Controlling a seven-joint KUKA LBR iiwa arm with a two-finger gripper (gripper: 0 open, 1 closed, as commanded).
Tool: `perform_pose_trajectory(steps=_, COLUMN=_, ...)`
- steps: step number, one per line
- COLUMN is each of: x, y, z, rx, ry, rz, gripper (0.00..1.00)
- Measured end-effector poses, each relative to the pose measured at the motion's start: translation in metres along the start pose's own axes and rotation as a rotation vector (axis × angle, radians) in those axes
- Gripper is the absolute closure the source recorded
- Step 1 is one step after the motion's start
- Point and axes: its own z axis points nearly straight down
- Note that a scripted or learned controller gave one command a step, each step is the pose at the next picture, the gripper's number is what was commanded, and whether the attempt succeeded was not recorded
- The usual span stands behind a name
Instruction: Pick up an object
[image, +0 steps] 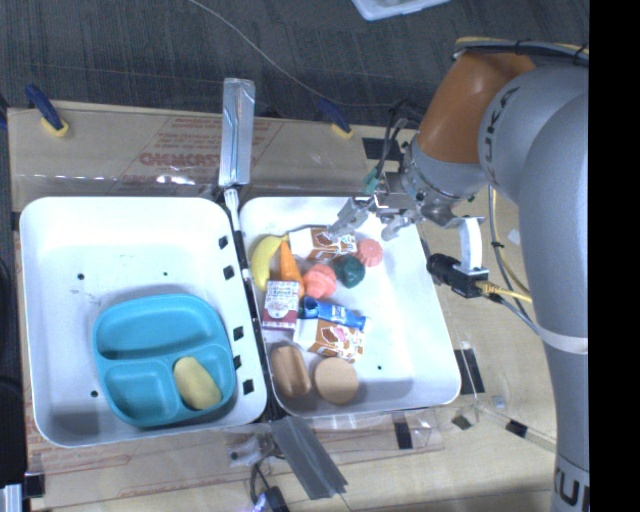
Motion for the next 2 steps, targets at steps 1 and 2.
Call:
perform_pose_trajectory(steps=1, x=-0.020, y=0.005, z=0.129, rx=-0.003, ry=-0.002, rz=-0.069, gripper=0.00)
perform_pose_trajectory(steps=2, x=-0.020, y=0.005, z=0.118, rx=-0.003, ry=-0.002, rz=-0.073, gripper=1.00)
